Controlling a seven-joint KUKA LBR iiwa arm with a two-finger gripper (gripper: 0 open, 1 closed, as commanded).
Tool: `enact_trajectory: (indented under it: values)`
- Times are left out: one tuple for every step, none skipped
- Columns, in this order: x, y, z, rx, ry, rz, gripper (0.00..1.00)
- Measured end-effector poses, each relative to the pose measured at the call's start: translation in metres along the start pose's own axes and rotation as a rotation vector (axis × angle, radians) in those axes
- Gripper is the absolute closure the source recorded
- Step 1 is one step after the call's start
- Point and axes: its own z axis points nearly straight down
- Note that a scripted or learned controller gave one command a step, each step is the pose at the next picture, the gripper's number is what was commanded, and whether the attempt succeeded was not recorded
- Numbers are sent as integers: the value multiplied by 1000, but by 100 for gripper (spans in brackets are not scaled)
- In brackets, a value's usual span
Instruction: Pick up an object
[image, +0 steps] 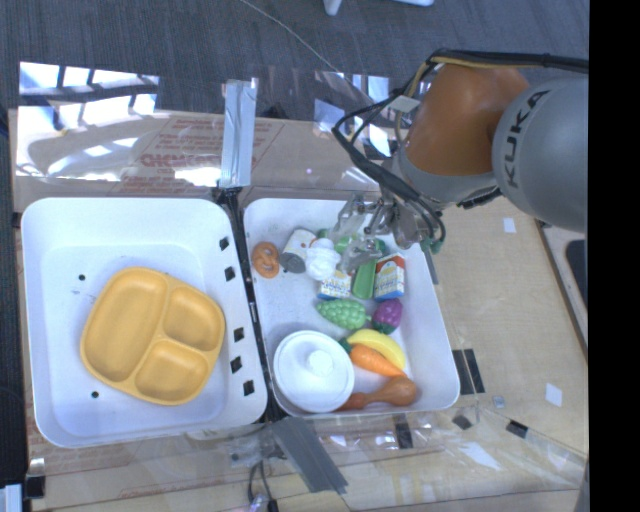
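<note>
My gripper (368, 228) hangs low over the back of the right bin (440, 340), just above a cluster of toy food. Right under it are a green bottle (362, 279), a red and white carton (391, 277) and a small juice box (335, 286). A white lumpy toy (322, 262) lies to its left. Green grapes (342, 314), a purple fruit (388, 314), a banana (379, 346) and a carrot (374, 362) lie nearer the front. I see nothing lifted by the gripper.
The right bin also holds a white lidded bowl (313, 371), a brown drumstick (386, 393), a pretzel (265, 259) and a white card (299, 242). A yellow divided plate (152, 333) lies in the left bin (60, 240). Cables hang around the wrist.
</note>
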Motion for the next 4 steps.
enact_trajectory:
  values:
    - [2, -30, -8, -1, 6, 211, 100]
    - [55, -27, -17, 0, 11, 513, 100]
    - [34, 2, -62, 1, 7, 677, 100]
    - [98, 7, 45, -1, 13, 452, 100]
